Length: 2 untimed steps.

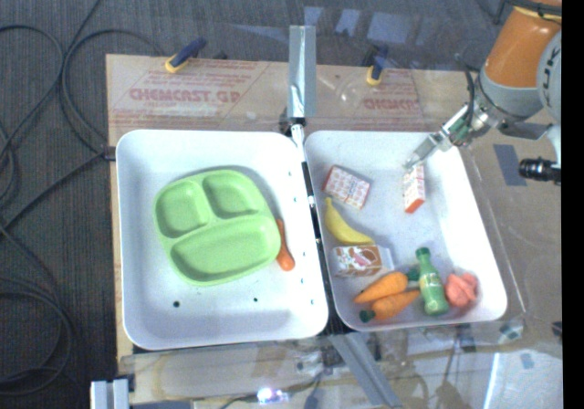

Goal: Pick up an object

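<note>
My gripper reaches in from the upper right and hangs over the back of the right bin. Just below its tip is a small white and orange carton; I cannot tell whether the two touch. Also in this bin are a red-patterned cracker box, a banana, a small brown and white box, two carrots, a green bottle and a pink toy.
The left bin holds a green divided plate with a thin orange carrot along its right side. A raised divider runs between the bins. Clamps and cables lie on the board behind.
</note>
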Each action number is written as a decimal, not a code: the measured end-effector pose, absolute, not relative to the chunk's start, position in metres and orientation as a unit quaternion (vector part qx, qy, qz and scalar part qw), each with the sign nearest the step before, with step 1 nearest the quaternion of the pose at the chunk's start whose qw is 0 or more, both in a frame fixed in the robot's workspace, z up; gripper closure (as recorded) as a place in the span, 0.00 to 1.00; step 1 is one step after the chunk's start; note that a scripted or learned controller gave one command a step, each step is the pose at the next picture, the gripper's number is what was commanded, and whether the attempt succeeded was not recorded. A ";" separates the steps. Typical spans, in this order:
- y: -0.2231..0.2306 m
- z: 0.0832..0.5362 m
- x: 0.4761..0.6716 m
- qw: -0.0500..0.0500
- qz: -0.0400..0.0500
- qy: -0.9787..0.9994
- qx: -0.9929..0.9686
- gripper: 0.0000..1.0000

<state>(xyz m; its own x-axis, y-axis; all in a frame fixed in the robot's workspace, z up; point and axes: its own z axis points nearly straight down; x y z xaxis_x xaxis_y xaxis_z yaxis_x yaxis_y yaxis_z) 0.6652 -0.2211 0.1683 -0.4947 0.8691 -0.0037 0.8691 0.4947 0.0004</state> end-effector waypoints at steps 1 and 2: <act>-0.220 0.095 0.658 -0.001 0.001 0.878 0.478 0.00; -0.220 0.092 0.668 -0.011 0.000 0.875 0.484 0.00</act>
<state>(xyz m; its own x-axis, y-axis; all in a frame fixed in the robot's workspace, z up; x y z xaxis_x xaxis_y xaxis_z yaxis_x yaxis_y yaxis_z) 0.6676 -0.2205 0.0918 -0.5307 0.8474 0.0183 0.8474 0.5309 -0.0107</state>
